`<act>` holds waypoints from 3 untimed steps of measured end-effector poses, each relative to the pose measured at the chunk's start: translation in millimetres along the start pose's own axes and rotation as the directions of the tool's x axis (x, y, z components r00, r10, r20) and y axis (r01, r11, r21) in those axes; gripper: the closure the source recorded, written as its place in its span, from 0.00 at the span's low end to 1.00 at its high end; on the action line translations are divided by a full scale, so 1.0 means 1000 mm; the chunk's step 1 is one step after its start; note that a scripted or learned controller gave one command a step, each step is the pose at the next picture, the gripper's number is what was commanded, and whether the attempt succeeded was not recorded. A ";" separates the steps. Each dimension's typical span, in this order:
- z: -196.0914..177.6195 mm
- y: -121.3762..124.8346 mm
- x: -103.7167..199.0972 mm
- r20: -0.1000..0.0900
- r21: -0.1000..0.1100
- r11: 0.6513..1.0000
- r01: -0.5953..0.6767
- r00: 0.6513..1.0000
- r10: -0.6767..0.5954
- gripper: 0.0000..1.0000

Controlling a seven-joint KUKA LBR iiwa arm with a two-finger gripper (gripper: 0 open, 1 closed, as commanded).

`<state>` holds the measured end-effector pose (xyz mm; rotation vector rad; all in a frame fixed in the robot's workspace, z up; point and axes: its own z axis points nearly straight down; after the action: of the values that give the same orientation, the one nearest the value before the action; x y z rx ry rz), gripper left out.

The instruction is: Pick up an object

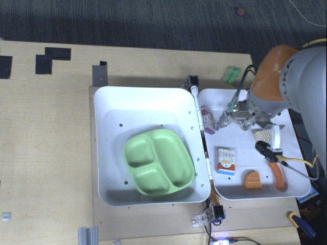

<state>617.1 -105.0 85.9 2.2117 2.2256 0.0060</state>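
Rounded grey arm (306,80) over right bin (244,154); left bin (143,106) holds glossy green tray (159,161)

A green three-compartment plate (159,161) is lying flat and turned at a slant in the left-hand bin (110,137), toward its near side. In the right-hand bin (240,143), a small white box with a red and blue picture (226,160) is lying flat near the middle. An orange-brown bread-like piece (251,180) is sitting beside an orange sausage-shaped piece (279,176) by the near wall. A pale checkered piece (263,135) is lying farther back. A pinkish item (207,120) is resting against the left wall.
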 end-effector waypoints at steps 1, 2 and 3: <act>-0.012 0.002 0.001 0.001 -0.007 1.000 0.002 1.000 -0.002 1.00; 0.002 0.048 -0.079 -0.003 0.025 1.000 -0.005 1.000 0.005 1.00; 0.002 0.048 -0.102 -0.003 0.022 1.000 -0.004 1.000 0.004 1.00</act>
<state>665.7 -206.6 84.0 2.2288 2.2339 -0.0148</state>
